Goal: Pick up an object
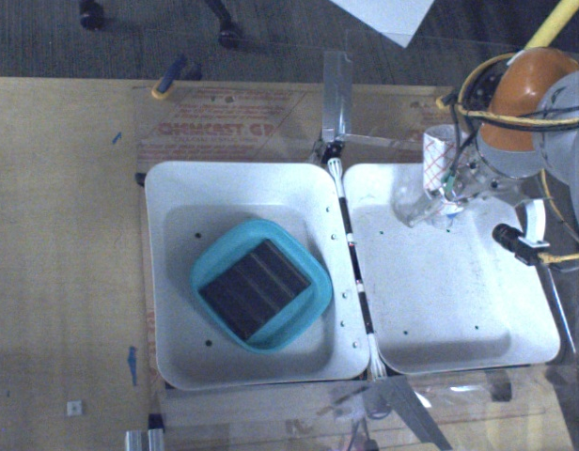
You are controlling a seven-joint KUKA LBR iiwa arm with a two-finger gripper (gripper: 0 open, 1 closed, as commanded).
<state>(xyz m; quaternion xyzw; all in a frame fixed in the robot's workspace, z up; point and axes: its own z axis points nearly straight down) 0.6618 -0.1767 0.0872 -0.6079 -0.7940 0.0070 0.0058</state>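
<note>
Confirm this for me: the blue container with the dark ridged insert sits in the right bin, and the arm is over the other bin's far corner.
Not quite. The camera view shows the blue container in the left bin, not the right. The arm is over the far corner of the other bin, the right bin.

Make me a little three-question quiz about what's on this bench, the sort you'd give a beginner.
1. True or false: the teal container lies in the right bin.
2. What lies inside the teal container?
A. a dark ridged block
B. a yellow ball
C. a spoon
3. Fill in: the arm reaches over the ____ bin's far corner.

Key:
1. False; it lies in the left bin.
2. A, the dark ridged block.
3. Right; the gripper hangs there, blurred.
</note>
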